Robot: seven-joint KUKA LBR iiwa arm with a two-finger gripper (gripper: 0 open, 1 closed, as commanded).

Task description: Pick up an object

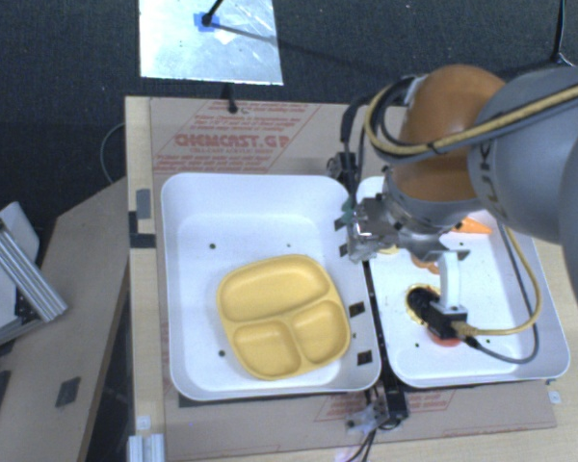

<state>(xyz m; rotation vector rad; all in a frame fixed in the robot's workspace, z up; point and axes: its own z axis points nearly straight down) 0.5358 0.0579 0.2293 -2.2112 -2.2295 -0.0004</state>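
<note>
A yellow three-compartment plate [282, 314] lies in the left white bin [188, 287], towards its front. My gripper [407, 242] hangs over the back left part of the right bin [520, 354], mostly hidden under the grey wrist and orange band. A small orange thing [477, 226] peeks out just right of the wrist. A bit of red [447, 341] shows on the right bin's floor nearer the front. Whatever lies directly under the gripper is hidden.
The two bins meet at a narrow divider [374, 316] just left of the gripper. A cardboard sheet [241, 138] lies under the bins. A shiny metal plate [210, 27] sits at the back, and an aluminium rail [14, 263] at the far left.
</note>
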